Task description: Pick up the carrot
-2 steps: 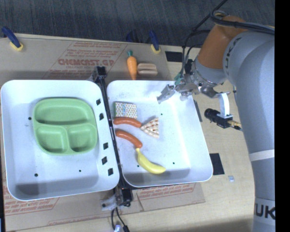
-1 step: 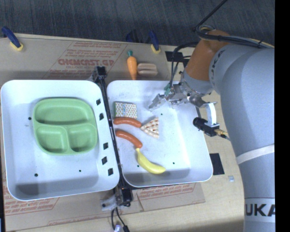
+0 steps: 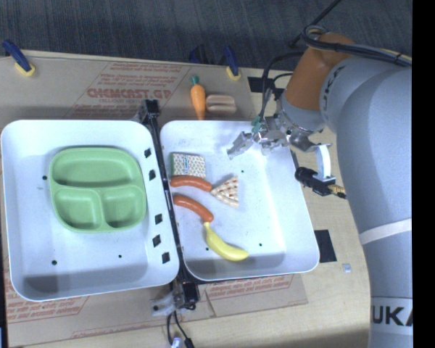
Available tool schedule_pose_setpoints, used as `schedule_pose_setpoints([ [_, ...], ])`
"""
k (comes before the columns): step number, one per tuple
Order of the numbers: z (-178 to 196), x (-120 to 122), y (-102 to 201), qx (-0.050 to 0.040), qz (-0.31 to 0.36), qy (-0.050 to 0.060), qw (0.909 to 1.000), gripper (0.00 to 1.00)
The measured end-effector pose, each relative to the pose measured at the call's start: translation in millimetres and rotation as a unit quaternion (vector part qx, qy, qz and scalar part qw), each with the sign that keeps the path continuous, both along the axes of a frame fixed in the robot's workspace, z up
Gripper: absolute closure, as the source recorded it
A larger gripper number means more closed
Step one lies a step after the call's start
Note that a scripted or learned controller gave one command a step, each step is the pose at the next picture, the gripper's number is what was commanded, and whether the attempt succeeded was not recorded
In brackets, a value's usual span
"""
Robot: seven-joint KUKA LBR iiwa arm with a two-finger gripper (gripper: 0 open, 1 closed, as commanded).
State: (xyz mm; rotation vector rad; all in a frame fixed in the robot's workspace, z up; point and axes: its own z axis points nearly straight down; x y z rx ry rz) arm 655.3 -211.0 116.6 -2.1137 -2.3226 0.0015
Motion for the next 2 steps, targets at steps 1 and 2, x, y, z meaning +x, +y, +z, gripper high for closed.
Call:
schedule_pose_setpoints([
  [1, 10.3, 0.3, 0.3, 0.0000, 0.002, 0.001, 1.0000, 1.00],
  [2, 89.4, -49.7, 0.1, 0.0004, 0.213, 0.001, 0.9771, 1.00],
])
